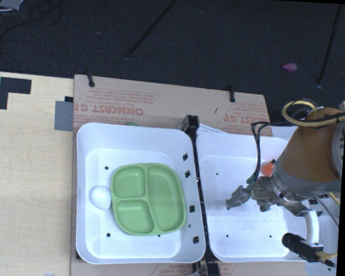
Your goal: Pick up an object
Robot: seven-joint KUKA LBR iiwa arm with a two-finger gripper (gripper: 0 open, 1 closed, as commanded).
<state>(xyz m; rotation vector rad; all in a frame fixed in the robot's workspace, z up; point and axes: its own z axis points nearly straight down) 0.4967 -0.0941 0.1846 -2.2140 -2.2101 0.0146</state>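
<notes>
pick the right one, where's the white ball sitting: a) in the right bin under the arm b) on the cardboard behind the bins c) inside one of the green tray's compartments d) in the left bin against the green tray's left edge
d: the white ball lies on the floor of the left bin, touching the left edge of the green tray, not in any compartment.

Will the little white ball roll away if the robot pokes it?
Probably. The white ball looks round and smooth, so a nudge could send it rolling. It sits against the green plate, which may stop it on that side. It looks small, so likely light.
</notes>
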